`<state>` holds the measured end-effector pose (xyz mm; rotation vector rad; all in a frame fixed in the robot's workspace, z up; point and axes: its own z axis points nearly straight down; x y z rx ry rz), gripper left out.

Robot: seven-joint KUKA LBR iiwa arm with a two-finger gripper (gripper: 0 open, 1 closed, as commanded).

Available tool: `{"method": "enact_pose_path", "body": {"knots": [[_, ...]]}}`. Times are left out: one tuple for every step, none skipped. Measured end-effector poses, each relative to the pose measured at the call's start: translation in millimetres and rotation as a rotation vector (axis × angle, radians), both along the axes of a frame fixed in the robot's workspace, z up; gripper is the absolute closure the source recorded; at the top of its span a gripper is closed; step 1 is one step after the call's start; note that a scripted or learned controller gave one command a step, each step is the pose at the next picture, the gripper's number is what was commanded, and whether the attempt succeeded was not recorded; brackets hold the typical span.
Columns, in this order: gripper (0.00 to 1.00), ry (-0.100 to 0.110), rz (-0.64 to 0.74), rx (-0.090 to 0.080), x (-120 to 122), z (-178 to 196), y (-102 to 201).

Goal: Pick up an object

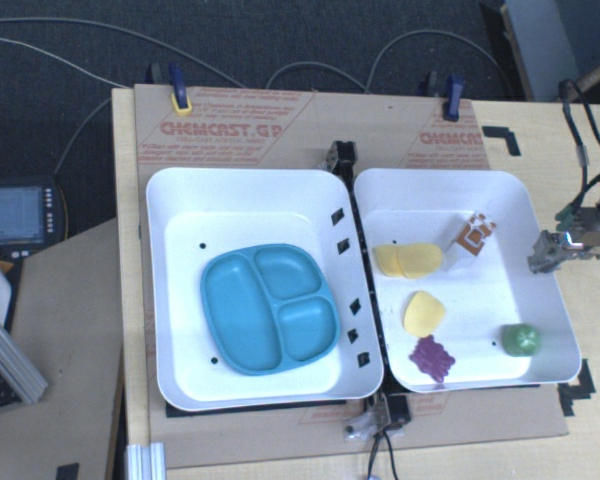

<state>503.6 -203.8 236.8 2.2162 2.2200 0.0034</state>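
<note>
Nothing lifted yet: the end effector [552,251], grip state unclear, hovers beside the right bin [520,200] holding toys.

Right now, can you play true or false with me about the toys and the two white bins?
1. The blue plate sits in the left bin. True.
2. The purple toy is in the left bin. False: it lies in the right bin.
3. The green toy lies near the right bin's front right corner. True.
4. The claw holds a yellow toy. False: both yellow toys lie in the right bin, away from it.
</note>
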Motion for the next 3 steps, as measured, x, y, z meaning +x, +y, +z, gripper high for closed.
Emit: {"method": "enact_pose_path", "body": {"knots": [[1.0,0.005,0.005,0.006,-4,9,53],[1.0,0.006,0.006,0.006,-4,16,107],[1.0,0.009,0.005,0.006,-4,0,163]]}}
